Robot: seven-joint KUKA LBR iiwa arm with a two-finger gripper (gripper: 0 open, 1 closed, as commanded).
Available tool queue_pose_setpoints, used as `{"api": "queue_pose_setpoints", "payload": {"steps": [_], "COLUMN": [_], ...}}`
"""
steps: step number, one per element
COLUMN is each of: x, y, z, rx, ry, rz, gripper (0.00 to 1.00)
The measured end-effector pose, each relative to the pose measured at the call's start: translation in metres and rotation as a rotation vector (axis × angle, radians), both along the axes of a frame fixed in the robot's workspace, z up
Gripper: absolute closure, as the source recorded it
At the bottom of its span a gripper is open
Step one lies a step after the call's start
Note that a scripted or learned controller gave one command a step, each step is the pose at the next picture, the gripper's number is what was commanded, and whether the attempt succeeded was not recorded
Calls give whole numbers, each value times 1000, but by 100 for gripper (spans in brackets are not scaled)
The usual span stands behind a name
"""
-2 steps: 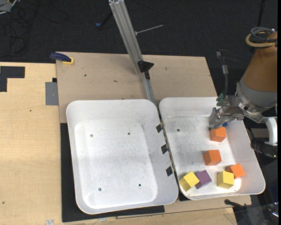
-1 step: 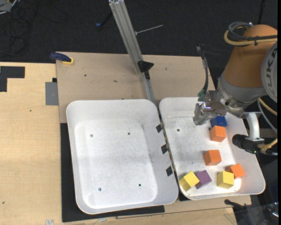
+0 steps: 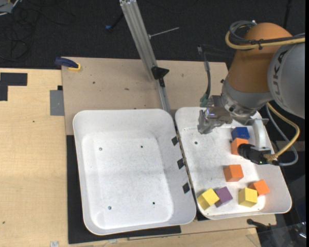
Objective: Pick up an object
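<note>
- Looking down on the bench (image 3: 118,81), we see two white bins side by side, the left bin (image 3: 129,169) and the right bin (image 3: 216,138).
- We see the arm (image 3: 262,71), grey with an orange band, reaching in over the right bin's far right corner.
- We see the gripper (image 3: 208,118) hanging over the far edge of the right bin, towards its far left corner; nothing shows between its tips.
- We cannot tell whether the jaws stand apart or together, as they look blurred and dark from this height.
- We find a blue cube (image 3: 241,133) near the bin's right edge, just right of the gripper and apart from it.
- We see an orange block (image 3: 238,146) touching the blue cube on its near side, partly behind a black fitting on the arm's cable.
- We see an orange cube (image 3: 233,172) lying alone about mid-bin, towards the right edge.
- We count four more pieces along the near edge: a yellow cube (image 3: 208,197) touching a purple cube (image 3: 223,195), then a second yellow cube (image 3: 247,196) touching a small orange cube (image 3: 261,188) near the near right corner.
- We see a slanted metal rail (image 3: 141,35) rising from the bench beyond the bins.
</note>
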State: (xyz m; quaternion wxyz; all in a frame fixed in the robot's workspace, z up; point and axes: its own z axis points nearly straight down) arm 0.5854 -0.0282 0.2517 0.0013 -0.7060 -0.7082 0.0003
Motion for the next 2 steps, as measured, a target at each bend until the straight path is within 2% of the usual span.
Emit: {"api": "queue_pose_setpoints", "payload": {"steps": [1, 2], "x": [13, 15], "y": [47, 95], "z": [-16, -20], "rx": [0, 0], "ry": [1, 1], "rz": [0, 1], "gripper": [100, 100]}}
